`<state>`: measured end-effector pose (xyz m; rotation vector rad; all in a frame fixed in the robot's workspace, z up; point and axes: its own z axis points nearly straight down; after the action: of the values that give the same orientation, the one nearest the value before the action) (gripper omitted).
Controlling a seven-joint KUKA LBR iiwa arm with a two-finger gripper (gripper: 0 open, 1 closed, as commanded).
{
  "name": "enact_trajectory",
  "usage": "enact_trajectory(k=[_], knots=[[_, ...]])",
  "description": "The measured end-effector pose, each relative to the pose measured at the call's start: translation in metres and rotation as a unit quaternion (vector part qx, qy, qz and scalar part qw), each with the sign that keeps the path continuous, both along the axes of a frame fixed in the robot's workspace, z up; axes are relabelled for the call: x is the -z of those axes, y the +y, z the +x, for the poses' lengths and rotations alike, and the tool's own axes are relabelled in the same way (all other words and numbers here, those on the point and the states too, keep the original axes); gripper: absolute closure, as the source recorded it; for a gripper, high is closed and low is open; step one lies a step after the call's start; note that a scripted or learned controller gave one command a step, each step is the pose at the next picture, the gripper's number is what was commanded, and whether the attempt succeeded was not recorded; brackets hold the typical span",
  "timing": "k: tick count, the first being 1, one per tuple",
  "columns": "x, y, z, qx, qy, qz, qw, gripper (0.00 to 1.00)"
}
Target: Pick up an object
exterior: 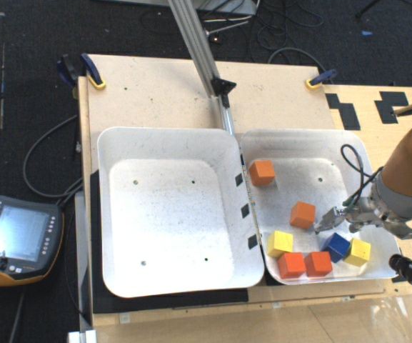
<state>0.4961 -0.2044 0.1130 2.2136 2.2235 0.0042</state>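
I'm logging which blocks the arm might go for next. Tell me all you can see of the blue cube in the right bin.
The blue cube is a small, solid-looking block, matte deep blue, with sharp edges. It sits on the floor of the right bin near its front right corner, turned at an angle to the bin walls. A yellow cube lies right beside it and a red-orange cube close in front. The gripper hangs just above and behind it.

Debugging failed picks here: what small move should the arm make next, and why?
Probably lower the gripper slightly toward the blue cube, the block just below its tip in the right white bin. Nothing shows between the fingers, and the orange cube sits just to the tip's left.
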Motion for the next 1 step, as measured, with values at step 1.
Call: enact_trajectory(k=[1], knots=[[0.0174, 0.0151, -0.0060, 0.001, 0.001, -0.0002, 1.0000, 0.00]])
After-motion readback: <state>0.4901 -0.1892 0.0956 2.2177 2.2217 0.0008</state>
